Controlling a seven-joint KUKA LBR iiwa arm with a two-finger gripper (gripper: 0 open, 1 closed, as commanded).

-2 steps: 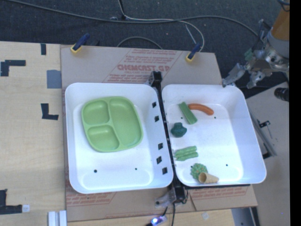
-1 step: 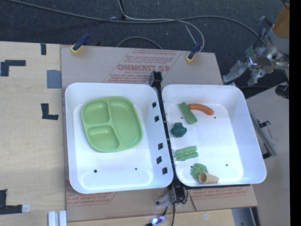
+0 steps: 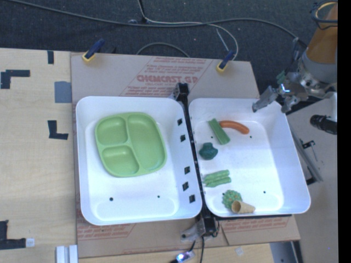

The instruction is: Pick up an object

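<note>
**benchwatcher:** Where's the gripper (image 3: 270,99) at? Holding anything?

**iiwa_fan:** Nope, nothing in it. It hangs over the right bin's (image 3: 290,141) far right corner; can't tell its state. Nearest pick: orange sausage (image 3: 235,126) by the far edge, touching the green stick (image 3: 219,131).

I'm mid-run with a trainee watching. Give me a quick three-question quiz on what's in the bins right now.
1. True or false: the green divided plate lies in the left bin.
2. Which item lies nearest the front edge of the right bin? A) orange sausage B) cone C) teal lump
3. Is the gripper over the middle of the right bin or near its far right corner?

Key: 1 true. 2 B. 3 near the far right corner.
</note>
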